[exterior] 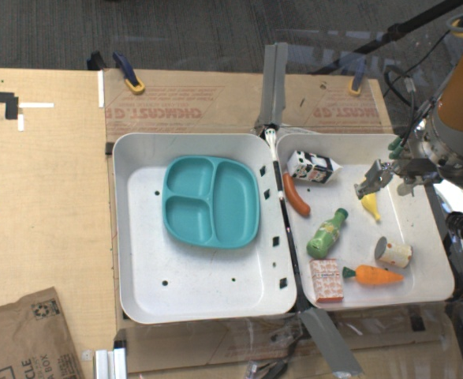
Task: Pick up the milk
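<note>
From the overhead camera, the milk carton (pixel 311 166) lies untouched in the right bin (pixel 436 235), well to the left of the pincer (pixel 385 181), so the whole pick remains. The arm reaches in from the right, its wrist above the bin's far side, just over a yellow piece (pixel 371 206). I cannot tell the pincer's opening.

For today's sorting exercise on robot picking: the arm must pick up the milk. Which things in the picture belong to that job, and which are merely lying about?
Belonging to the job:
milk carton
pincer
right bin

Lying about:
teal plate in the left bin
sausage
green bottle
banana
carrot
pink box
small cup
</note>
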Available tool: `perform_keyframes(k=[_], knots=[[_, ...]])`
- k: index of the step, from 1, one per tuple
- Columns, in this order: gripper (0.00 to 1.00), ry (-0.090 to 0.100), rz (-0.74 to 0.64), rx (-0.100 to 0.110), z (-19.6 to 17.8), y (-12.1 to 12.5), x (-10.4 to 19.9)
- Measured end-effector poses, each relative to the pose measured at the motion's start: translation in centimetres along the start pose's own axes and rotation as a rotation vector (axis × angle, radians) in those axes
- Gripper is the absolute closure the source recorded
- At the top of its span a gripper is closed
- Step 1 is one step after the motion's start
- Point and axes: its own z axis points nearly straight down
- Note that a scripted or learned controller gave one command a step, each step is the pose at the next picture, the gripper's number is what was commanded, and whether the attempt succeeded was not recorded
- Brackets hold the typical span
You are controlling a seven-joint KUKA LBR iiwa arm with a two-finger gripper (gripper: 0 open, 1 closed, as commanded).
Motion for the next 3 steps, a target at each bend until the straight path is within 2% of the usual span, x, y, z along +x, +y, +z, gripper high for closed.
perform_keyframes(k=[1, 2, 3], knots=[[0.00, 0.001, -0.073, 0.000, 9.3, 6.9, -2.2], [0.00, 0.000, 0.143, 0.026, 19.5, 12.3, -1.2], [0.00, 0.014, 0.126, 0.043, 19.6, 13.0, -6.0]])
